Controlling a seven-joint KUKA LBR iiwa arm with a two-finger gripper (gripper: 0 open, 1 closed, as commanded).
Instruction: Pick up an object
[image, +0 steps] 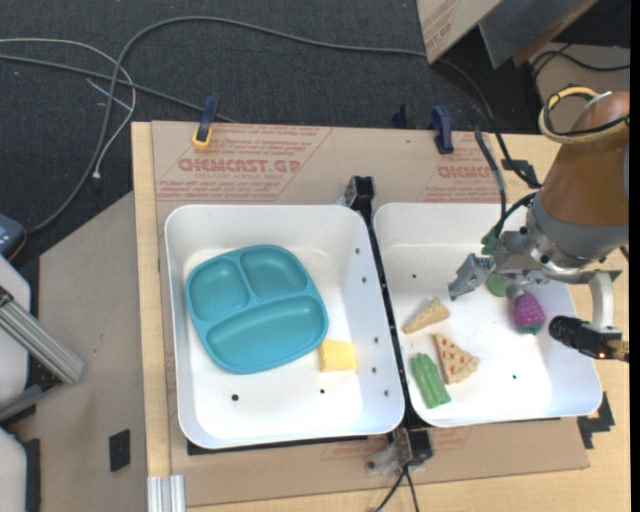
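Nothing has been lifted yet: the gripper (487, 276) hangs low over the right bin (570, 400), near the purple toy (528, 312); whether the jaws are open cannot be told.

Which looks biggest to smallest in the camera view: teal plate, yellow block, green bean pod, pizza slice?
1. teal plate, by far.
2. green bean pod and pizza slice: look alike, not ranked.
3. yellow block, slightly smaller.

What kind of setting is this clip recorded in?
Probably a robotics lab grasping bench: two white bins clamped to a cardboard-covered bench, toy food such as a pizza slice, and loose cables on the carpet.
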